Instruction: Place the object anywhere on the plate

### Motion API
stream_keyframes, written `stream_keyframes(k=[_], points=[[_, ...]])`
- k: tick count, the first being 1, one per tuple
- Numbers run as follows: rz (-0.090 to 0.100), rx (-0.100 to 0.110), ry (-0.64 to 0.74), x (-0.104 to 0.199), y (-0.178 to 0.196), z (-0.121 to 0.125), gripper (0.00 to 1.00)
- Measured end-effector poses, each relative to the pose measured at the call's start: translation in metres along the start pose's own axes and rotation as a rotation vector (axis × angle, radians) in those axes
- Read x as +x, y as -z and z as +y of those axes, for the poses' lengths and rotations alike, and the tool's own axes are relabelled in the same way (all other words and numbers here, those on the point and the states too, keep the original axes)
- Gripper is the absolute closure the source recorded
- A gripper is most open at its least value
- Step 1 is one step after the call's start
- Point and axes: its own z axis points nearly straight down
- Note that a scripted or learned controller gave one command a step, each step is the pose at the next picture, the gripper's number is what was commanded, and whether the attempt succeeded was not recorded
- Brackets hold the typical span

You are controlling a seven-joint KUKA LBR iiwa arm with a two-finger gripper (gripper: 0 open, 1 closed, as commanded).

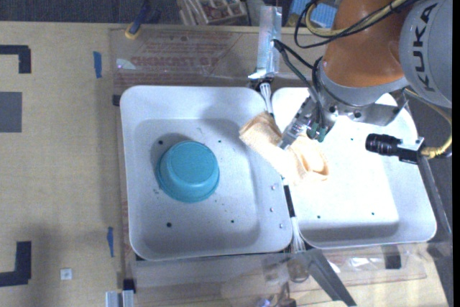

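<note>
A round blue plate (188, 170) rests in the left bin (144, 226), left of its middle. A soft tan object (264, 136) hangs across the seam between the two bins, one end over the left bin's right edge and the other end over the right bin (374, 219). My gripper (289, 141) reaches down at a slant from the arm's orange band (363, 32), and its narrow fingers are shut on the middle of the tan object. The gripper is to the right of the plate and a little farther back, well clear of it.
A clear plastic sheet and a metal bracket (269, 39) stand behind the bins. A black cylinder (384, 145) with cables juts from the wrist over the right bin. Boxes and clutter lie on the floor beyond the bench's far edge.
</note>
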Motion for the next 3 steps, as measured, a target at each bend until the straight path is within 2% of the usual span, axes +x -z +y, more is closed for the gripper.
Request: stream_keyframes(k=[1, 2, 3], points=[[-0.001, -0.001, 0.396, 0.047, -0.012, 0.028, 1.00], [0.000, -0.001, 0.634, 0.087, -0.008, 0.056, 1.00], [-0.001, -0.001, 0.634, 0.087, -0.008, 0.056, 0.00]])
